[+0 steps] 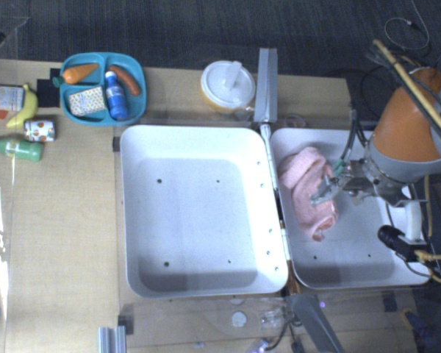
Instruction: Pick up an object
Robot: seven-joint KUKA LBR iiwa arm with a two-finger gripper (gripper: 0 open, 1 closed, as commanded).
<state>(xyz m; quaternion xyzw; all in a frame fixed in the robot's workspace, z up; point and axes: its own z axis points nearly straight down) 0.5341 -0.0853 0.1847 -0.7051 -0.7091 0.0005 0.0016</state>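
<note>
Reaching in from the right, the grey and orange arm (411,134) has its end effector (331,186) low in the right bin (353,259), right at the pink thing (309,190).

Nearest in the scene, the front part of the right bin is bare and white. A little farther back lies the pink thing, soft and lumpy like a folded cloth or a toy. It sits on the left side of this bin, close to the wall between the two bins. It looks like it rests on the bin floor, not lifted.

The end effector touches the right side of the pink thing. I cannot tell if it is apart or together, because it is small and dark against the pink.

So I think the job is at the grabbing step. The reach looks done. The lift is not done yet.

The left bin (195,197) is beside it. Far back on the surface (51,219) are a yellow cup with a lid (228,85) and a blue tray (136,87) of toy food.
</note>
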